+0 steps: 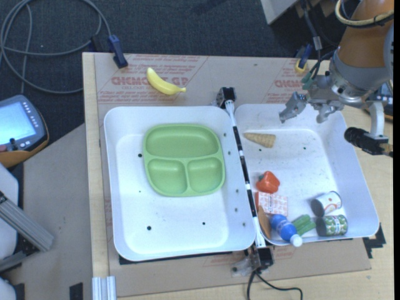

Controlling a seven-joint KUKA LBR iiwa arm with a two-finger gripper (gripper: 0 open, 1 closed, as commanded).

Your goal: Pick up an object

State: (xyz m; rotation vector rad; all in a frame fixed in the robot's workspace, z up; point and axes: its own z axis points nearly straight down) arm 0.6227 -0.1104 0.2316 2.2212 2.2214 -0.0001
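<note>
Right bin, cone-shaped wedge just left of open, empty end effector.

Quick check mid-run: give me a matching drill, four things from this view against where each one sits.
Things:
1. banana
2. green tray
3. orange pepper
4. pincer

Places:
A. in the left bin
B. above the right bin's far edge
C. on the cardboard beyond the bins
D. in the right bin, near its middle

Pairs: 1-C, 2-A, 3-D, 4-B
</note>
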